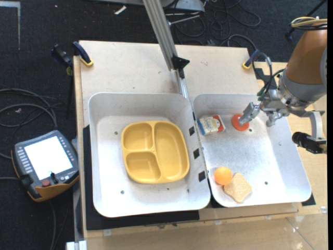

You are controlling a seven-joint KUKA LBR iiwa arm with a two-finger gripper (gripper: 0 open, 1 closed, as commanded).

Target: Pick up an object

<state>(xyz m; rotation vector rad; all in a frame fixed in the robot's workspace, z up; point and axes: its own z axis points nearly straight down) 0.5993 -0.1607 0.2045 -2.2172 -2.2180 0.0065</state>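
Red round object (240, 122) lies at the far edge of the right bin (281, 155), gripper (260, 113) poised just beside it with fingers spread and nothing between them, probably lining up a grasp; the view's too coarse to tell contact.
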